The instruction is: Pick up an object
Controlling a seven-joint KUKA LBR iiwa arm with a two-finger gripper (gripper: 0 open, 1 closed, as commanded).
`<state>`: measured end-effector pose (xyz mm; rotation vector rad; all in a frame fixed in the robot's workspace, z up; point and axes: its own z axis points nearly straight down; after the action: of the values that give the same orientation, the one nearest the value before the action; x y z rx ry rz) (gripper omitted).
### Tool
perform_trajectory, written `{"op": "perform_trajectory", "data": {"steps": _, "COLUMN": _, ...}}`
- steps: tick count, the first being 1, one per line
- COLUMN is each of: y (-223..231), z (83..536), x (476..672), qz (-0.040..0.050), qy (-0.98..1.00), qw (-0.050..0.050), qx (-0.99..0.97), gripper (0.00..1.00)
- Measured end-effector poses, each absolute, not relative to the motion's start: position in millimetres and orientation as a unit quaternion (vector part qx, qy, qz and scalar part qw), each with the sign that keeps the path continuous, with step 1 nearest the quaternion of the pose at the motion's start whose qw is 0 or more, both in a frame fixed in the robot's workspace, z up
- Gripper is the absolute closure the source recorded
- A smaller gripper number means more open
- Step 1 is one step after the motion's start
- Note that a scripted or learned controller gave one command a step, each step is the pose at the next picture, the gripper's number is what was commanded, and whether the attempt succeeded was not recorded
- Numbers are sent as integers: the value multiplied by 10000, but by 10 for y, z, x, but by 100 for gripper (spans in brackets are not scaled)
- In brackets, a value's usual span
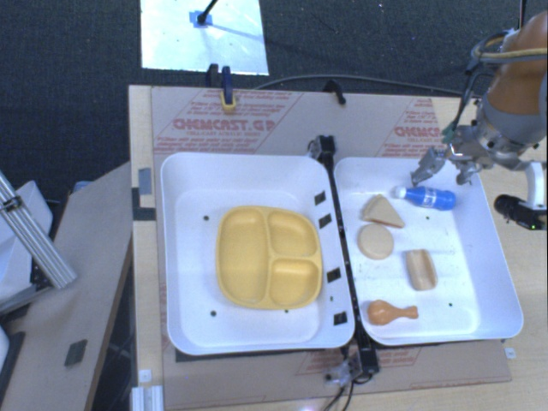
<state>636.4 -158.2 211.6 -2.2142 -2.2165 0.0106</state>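
In the right bin (488,255) lie a blue bottle (430,198), a tan wedge (381,211), a round beige biscuit (375,241), a bread-like block (420,269) and an orange drumstick (390,312). My gripper (445,169) hovers over the far part of that bin, just above and behind the blue bottle. Its two fingers stand apart, one at the left (425,167) and one at the right (467,171), with nothing between them.
A yellow divided plate (268,256) sits in the left bin (184,195). A black clip strip runs along the joint between the bins (336,247). The arm comes in from the upper right. A metal rail lies at the left edge (34,238).
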Motion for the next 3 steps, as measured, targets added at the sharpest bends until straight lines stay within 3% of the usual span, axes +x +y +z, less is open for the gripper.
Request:
{"op": "perform_trajectory", "data": {"steps": 1, "y": -1577, "z": 2202, "x": 6387, "qz": -3, "qy": -7082, "qw": -6, "qx": -7060, "gripper": 0}}
{"op": "perform_trajectory", "data": {"steps": 3, "y": -1566, "z": 1138, "x": 6384, "qz": -3, "qy": -7078, "qw": -10, "qx": -7064, "gripper": 0}}
